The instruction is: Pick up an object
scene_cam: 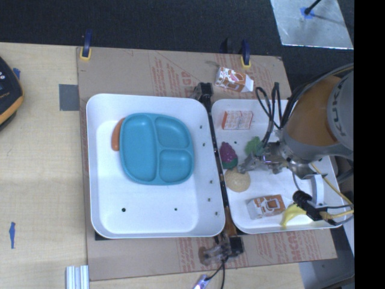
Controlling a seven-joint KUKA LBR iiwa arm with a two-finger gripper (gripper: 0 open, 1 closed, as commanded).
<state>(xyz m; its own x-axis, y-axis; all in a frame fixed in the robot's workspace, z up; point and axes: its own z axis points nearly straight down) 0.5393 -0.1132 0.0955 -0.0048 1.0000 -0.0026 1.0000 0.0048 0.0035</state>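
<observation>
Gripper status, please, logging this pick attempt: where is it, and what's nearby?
Gripper low in right bin, fingers unclear. Purple grapes and green toy beside it. Nothing seen held.

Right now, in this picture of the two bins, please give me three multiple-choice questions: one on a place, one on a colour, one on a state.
1. In which bin does the divided plate lie?
A. the left bin
B. the right bin
C. on the cardboard outside both bins

2. What colour is this divided plate?
A. red
B. blue
C. black

3. How does the gripper stand?
A. lifted high over the left bin
B. parked beyond the bench
C. down in the right bin among the small things

Answers:
1 A, the plate fills the middle of the left bin.
2 B, its surface is light blue.
3 C, it reaches in beside the purple grapes in the right bin.
</observation>
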